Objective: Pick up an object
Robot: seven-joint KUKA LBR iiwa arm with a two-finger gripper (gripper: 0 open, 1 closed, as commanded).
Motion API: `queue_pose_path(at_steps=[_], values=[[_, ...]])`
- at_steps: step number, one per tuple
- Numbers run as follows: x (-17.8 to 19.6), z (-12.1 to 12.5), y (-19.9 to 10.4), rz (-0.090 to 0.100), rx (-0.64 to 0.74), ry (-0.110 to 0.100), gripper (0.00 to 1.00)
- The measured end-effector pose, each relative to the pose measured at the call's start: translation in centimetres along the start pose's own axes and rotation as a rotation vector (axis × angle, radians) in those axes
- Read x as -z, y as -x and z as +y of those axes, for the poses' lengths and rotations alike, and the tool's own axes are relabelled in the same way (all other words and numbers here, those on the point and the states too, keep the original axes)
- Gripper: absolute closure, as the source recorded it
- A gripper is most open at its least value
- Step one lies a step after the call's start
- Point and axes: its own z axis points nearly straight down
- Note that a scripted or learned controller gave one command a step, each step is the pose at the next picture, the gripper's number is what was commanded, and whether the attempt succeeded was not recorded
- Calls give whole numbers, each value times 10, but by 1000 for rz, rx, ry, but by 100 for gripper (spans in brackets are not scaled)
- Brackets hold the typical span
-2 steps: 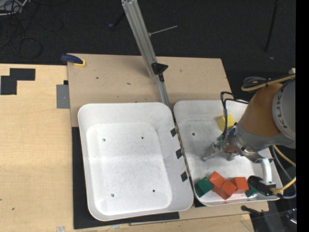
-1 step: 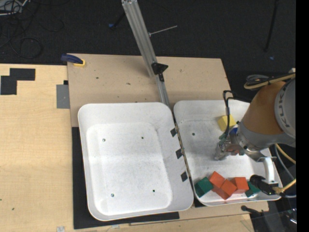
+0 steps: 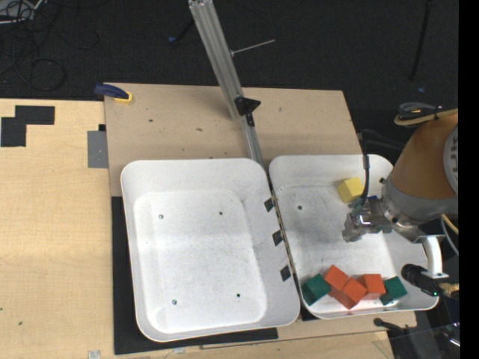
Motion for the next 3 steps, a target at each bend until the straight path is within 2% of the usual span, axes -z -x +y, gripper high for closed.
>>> queue_pose_path(at_steps=[2,3], values=[[115,-1,5,-1,8,3,100],[120,-7,-49,3,12,-3,100]])
